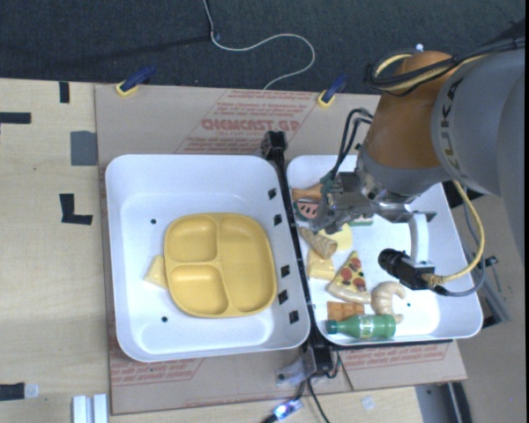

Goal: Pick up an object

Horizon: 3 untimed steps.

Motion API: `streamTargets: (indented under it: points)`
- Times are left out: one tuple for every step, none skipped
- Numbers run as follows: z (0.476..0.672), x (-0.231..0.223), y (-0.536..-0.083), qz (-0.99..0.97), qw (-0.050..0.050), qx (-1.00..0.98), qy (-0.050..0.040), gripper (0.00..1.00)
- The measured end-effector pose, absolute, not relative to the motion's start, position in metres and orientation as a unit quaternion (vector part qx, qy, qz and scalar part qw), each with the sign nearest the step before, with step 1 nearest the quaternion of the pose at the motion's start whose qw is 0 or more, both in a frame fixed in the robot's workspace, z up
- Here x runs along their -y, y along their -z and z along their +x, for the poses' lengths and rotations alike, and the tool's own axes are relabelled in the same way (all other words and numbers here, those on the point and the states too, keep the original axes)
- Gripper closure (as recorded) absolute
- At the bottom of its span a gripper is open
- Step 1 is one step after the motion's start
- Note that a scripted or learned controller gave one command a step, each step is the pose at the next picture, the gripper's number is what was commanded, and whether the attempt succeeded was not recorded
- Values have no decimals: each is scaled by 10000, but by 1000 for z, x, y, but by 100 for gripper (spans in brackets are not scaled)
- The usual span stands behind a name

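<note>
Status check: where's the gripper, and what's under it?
Gripper low in right bin, over the toy food pile. Pizza slice, green bottle lying loose. Yellow tray in left bin.

divided plate (220, 264) in left bin (123, 236) | bottle (361, 327), pizza slice (350, 276) in right bin (450, 324)

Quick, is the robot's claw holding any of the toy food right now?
Gripper: low in the right bin over the toy food; whether it is open, shut or holding something cannot be told.
</note>
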<state>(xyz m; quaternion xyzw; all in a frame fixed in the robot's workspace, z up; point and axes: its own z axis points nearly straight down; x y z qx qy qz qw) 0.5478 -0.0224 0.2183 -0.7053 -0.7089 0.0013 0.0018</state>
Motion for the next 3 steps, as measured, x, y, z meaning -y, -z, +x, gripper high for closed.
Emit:
streamTargets:
  points:
    - [526, -36, -219, -7051, 18, 7091, -14, 100]
    - [520, -82, -215, -7055, 14, 7087, -13, 100]
    - [521, -86, -221, -7064, 11, 7078, -9, 100]
